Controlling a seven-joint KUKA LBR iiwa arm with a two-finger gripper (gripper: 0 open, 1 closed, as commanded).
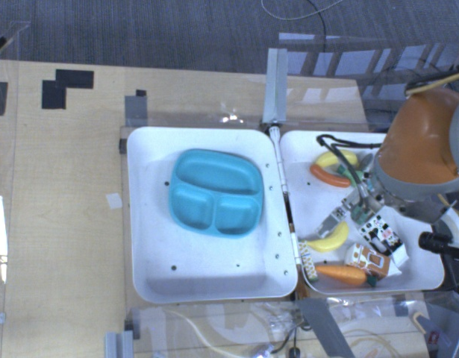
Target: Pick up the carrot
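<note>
1. The orange tapered carrot (341, 274) is seen lying along the near wall of the right white bin (431, 278).
2. The hand (347, 209) is poised above a yellow banana (330, 237); its opening cannot be told.
3. The banana could be grasped instead, being nearer.

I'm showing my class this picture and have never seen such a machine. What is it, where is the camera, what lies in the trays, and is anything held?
The big grey and orange shape on the right is a robot arm, reaching in over the bench. One camera looks down from above at a slant. Two white bins sit side by side. The left bin holds a blue divided plate. The right bin holds toy food: a carrot near the front edge, a banana, and a small printed box. The gripper hangs above the banana. I see nothing between its fingers, so the carrot is not yet picked up.
</note>
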